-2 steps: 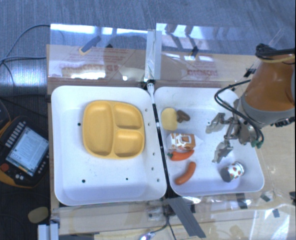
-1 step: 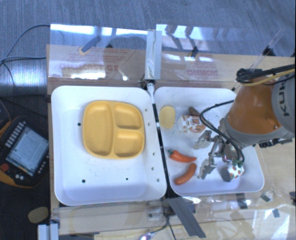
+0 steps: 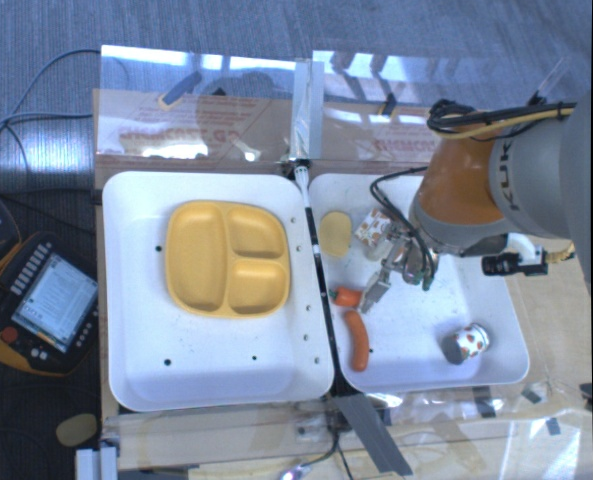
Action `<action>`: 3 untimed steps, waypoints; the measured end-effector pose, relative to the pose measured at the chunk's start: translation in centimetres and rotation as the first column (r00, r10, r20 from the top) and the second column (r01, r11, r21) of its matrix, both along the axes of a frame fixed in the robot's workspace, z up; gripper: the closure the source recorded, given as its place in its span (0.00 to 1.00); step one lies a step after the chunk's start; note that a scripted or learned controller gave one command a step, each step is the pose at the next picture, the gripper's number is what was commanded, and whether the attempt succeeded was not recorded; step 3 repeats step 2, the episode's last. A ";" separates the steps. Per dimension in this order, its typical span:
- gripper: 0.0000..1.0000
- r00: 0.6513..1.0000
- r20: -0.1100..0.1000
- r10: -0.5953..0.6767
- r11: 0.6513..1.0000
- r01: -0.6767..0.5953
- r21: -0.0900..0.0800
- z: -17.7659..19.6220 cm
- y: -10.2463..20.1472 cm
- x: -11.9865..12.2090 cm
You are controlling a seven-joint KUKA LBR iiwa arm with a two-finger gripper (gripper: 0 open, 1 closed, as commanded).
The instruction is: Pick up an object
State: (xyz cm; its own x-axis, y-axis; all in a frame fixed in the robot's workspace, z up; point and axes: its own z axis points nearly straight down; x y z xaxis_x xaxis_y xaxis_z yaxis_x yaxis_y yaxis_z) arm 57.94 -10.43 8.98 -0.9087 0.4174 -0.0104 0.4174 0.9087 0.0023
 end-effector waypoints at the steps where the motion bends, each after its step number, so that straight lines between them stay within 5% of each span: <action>1: 1.00 1.000 0.005 0.001 1.000 -0.001 -0.005 1.1 -0.1 0.2; 2: 1.00 1.000 -0.006 -0.019 1.000 0.019 -0.005 9.5 7.6 -4.1; 3: 1.00 1.000 -0.006 -0.019 1.000 0.019 -0.005 9.5 7.6 -4.1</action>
